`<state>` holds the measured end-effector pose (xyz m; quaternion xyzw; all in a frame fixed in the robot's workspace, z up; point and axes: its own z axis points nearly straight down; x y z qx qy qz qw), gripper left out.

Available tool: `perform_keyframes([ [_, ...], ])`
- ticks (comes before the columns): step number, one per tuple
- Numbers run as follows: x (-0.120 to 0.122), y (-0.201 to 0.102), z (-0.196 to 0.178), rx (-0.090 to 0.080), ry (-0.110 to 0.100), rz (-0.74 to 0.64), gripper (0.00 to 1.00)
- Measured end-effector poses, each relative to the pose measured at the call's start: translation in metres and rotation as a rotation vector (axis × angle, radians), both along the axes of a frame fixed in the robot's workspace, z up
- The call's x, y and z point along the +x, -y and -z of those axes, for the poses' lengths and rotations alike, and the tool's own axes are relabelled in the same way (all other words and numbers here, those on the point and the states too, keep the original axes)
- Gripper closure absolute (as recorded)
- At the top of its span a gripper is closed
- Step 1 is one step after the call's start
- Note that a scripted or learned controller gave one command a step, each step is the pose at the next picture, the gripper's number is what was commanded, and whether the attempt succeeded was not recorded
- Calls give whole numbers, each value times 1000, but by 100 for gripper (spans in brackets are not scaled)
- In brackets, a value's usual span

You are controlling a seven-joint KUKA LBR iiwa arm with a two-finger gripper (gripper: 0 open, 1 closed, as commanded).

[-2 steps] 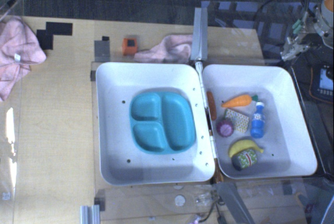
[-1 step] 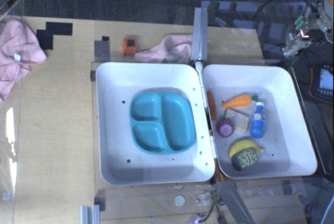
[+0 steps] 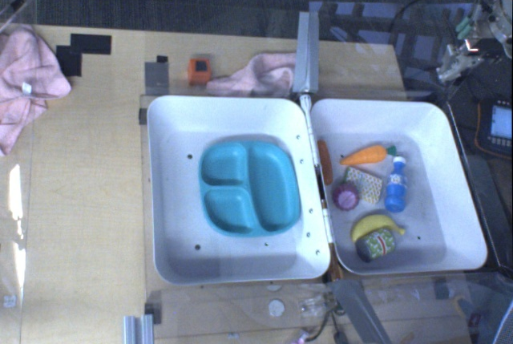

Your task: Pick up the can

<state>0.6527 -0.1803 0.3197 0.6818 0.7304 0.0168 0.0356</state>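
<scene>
Camera view: my gripper (image 3: 458, 62) hangs at the upper right, outside the right bin (image 3: 461, 250); I cannot tell how my jaws stand. The can (image 3: 377, 245) lies near that bin's front, touching the banana (image 3: 373, 224).

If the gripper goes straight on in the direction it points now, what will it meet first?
The gripper hangs beyond the right bin's far right corner and seems to point down and left. It would probably meet that bin's far rim or floor first, though depth is unclear.
</scene>
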Motion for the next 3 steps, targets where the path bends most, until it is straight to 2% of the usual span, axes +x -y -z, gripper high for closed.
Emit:
perform_keyframes([
  [3, 5, -2, -39, -10, 25, -18, 100],
])
